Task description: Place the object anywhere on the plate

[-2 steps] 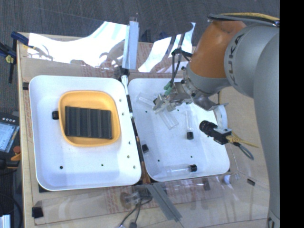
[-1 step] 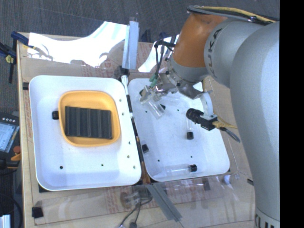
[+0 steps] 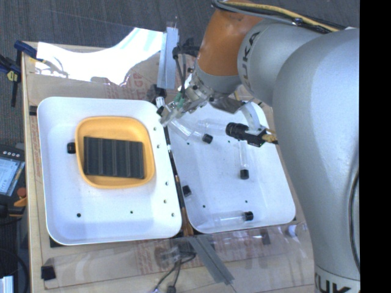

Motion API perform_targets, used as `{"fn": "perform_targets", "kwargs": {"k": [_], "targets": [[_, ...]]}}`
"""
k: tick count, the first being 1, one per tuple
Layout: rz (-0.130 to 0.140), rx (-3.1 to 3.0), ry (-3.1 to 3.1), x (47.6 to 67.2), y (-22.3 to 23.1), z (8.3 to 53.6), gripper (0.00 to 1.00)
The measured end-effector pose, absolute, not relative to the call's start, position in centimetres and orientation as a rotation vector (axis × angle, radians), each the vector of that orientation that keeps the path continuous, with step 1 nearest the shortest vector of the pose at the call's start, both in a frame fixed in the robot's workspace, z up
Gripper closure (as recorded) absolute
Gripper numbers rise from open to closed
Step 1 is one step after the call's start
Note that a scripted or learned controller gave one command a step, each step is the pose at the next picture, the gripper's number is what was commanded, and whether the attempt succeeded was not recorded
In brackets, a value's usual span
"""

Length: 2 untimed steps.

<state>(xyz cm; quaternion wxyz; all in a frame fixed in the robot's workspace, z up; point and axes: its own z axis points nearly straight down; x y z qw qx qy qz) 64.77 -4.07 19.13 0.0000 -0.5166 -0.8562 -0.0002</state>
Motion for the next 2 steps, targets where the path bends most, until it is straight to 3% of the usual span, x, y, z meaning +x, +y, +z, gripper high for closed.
{"fn": "perform_targets", "kwargs": {"k": [1, 2], "targets": [[0.003, -1.356, -2.830, 60.56, -0.60, 19.13, 1.00], [0.003, -1.357, -2.830, 60.56, -0.63, 19.14, 0.00]]}}
